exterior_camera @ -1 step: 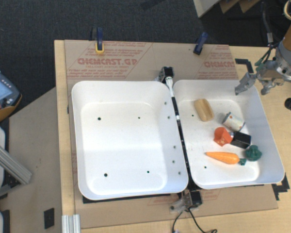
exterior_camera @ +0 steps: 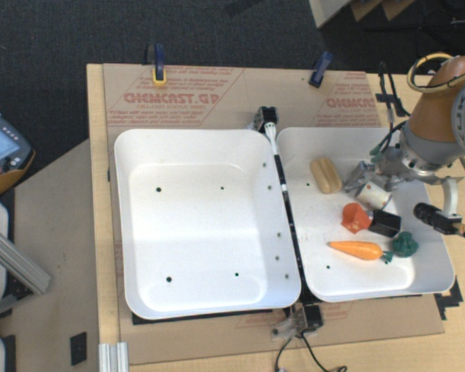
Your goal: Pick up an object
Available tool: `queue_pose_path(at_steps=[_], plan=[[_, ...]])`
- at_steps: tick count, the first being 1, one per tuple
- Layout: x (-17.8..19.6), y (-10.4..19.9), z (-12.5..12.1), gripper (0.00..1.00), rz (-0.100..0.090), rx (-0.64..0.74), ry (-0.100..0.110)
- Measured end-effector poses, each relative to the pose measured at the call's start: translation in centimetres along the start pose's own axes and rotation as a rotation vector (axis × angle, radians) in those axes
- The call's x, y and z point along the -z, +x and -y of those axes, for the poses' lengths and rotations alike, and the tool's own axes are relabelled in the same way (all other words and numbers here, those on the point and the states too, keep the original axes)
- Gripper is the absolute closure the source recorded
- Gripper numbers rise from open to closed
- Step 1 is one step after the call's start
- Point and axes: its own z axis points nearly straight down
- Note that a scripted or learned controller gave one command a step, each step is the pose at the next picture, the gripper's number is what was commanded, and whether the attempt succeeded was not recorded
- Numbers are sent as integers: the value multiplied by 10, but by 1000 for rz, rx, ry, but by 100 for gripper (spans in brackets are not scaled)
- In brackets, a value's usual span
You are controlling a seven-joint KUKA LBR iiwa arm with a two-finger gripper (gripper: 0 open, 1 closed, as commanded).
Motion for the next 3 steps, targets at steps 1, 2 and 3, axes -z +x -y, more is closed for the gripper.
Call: queue_pose_path(at_steps=[1, 2, 3], plan=[[19, -2, -4, 100, 6, 1, -14], [166, 92, -54, 100, 6, 11, -29], [227, 53, 21, 100, 5, -4, -10]])
